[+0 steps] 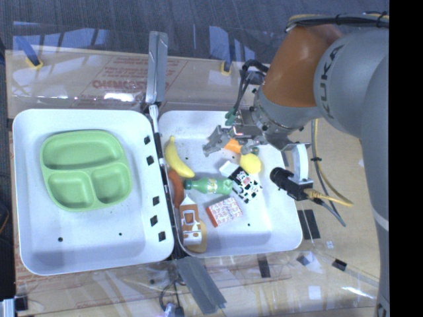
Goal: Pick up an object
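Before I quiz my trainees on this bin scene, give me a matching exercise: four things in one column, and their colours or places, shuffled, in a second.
Things:
1. banana
2. divided tray
3. bottle
4. lemon

Descriptions:
A. pale green, alone in the left bin
B. round and yellow, just below the gripper
C. long and yellow, by the right bin's left wall
D. green and lying down, mid right bin

Pairs: 1-C, 2-A, 3-D, 4-B
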{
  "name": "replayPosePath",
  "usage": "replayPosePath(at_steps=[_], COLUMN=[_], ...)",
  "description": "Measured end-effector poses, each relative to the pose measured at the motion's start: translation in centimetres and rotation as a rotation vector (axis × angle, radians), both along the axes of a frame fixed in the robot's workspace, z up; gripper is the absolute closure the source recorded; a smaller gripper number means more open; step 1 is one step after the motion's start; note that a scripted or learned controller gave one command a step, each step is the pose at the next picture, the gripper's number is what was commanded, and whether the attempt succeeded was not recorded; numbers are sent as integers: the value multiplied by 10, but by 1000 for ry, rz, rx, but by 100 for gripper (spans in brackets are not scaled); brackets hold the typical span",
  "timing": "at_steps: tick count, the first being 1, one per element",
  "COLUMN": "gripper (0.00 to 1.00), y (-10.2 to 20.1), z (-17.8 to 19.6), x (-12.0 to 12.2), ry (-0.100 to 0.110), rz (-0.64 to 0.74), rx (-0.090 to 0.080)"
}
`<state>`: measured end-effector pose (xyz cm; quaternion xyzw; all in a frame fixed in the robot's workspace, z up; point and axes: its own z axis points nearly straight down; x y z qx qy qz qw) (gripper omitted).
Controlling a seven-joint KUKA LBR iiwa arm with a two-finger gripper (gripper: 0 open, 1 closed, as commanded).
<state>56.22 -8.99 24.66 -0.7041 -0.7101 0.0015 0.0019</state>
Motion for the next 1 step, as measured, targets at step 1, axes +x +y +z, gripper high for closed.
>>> replayPosePath(at_steps=[1], gripper=[0], y=[-38], z=[-98], x=[-34], ry=[0], rz=[18], rx=[0])
